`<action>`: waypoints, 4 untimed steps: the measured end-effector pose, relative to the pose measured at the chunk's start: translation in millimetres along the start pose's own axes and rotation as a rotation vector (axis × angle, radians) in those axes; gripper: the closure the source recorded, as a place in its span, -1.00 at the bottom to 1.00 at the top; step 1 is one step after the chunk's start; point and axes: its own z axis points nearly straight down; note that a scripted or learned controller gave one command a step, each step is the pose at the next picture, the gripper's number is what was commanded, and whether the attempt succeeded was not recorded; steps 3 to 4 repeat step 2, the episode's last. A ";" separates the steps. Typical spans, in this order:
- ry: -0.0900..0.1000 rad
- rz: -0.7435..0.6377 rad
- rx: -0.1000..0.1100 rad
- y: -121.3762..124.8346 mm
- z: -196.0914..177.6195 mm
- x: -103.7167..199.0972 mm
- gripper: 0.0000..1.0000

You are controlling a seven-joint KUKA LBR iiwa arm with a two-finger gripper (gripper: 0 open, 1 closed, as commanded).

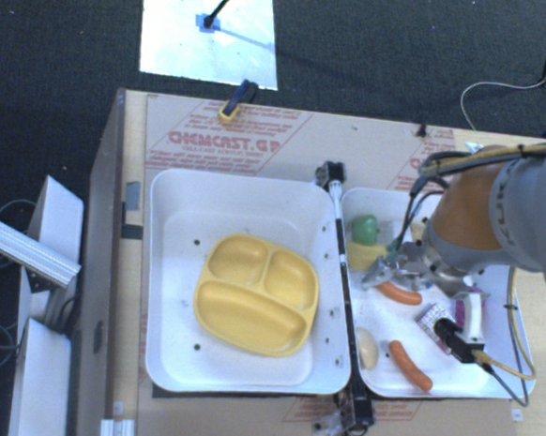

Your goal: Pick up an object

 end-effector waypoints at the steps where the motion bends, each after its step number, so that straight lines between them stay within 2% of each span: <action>1: 0.000 -0.001 -0.002 0.9 -10.7 0.2 1.00; 2: 0.001 -0.003 -0.004 26.5 -101.4 60.5 1.00; 4: 0.001 -0.003 -0.004 26.5 -101.4 60.5 1.00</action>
